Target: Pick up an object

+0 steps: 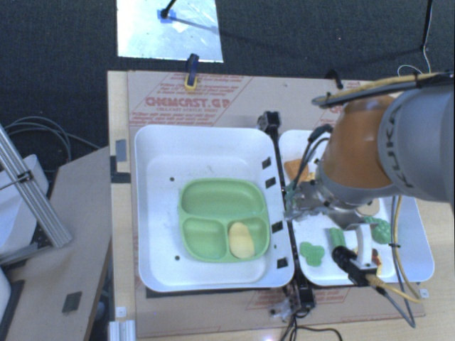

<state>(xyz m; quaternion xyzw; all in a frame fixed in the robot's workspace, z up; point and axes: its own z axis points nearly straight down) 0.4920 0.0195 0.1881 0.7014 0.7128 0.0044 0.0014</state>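
A brown board on the bench carries two white bins. The arm hangs over the right bin, and its bulk hides the gripper, so I cannot tell the state of the jaws. Green pieces lie just below the wrist. The green tray with a yellow object sits to its left, in the left bin. A descent without clear sight may miss the small pieces or hit the wall between the bins.

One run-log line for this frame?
arm: over right bin | left bin: green tray, yellow object in its lower-right compartment | grasp: cannot tell
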